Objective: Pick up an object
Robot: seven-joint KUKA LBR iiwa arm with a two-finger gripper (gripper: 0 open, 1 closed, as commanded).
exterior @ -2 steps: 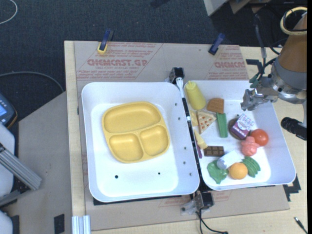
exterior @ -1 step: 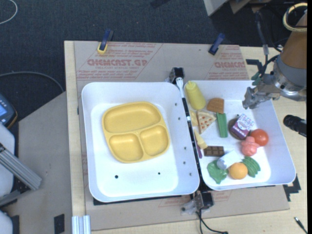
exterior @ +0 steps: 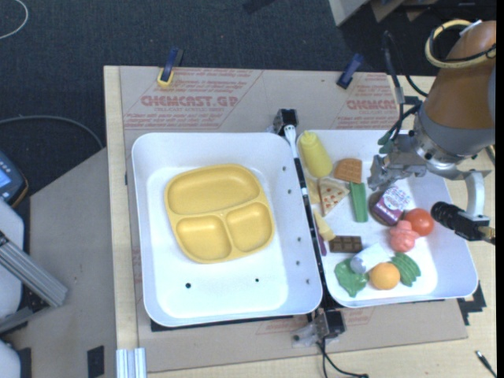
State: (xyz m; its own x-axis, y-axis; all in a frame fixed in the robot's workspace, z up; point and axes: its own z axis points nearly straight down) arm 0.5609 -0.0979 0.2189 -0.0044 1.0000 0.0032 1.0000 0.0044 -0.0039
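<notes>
A: Where's my pincer [exterior: 383,176] right now?

B: Low over the right bin [exterior: 453,278], top-middle of the toy food pile. Can't tell if it's apart or together; the wrist blocks it.

A: Anything in it?

B: Nothing I can see. The purple packet [exterior: 391,205] sits just below the tip, maybe touching, can't say. Green stick [exterior: 359,201] just to its left, brown cracker [exterior: 348,170] further left, yellow bottle [exterior: 315,154] beyond that by the bin wall.

A: And under that?

B: Red tomato [exterior: 421,222] and pink piece [exterior: 402,238] below and slightly right. Orange [exterior: 384,276] and green leafy bits [exterior: 348,278] well below, near the front edge. Pizza slice [exterior: 331,196] left, chocolate bar [exterior: 345,245] below-left.

A: Step?

B: I'd call it the approach, descending on a pick. No lift yet.

A: Next?

B: My guess: settle on the purple packet, clamp, then raise straight up. Crowded there, so the green stick could get nudged.

A: Left bin?

B: Far left of the pincer, yellow divided plate [exterior: 219,211] in it. Not involved.
</notes>
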